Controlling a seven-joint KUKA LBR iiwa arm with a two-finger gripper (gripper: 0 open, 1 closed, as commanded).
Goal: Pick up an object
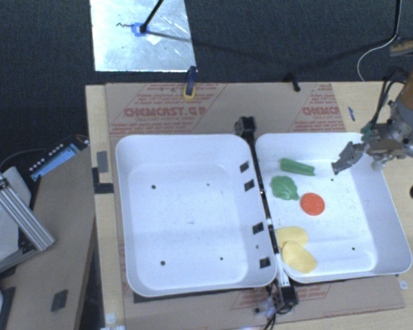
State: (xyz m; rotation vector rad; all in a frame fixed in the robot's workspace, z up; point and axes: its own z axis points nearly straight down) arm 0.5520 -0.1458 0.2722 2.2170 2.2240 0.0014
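Observation:
The right bin (pixel 382 214) holds a long green piece (pixel 297 167), a rounder green piece (pixel 285 187), an orange-red round object (pixel 313 204) and two yellow pieces (pixel 294 247) near its front left corner. My gripper (pixel 343 160) hangs over the right bin's back part, to the right of the long green piece and apart from it. Nothing shows between its fingers.
The left bin (pixel 146 198) lies beside the right one, with a black hinge strip (pixel 262 199) between them. Both rest on a cardboard sheet (pixel 162 108). A shiny metal plate (pixel 141 33) lies behind the bench.

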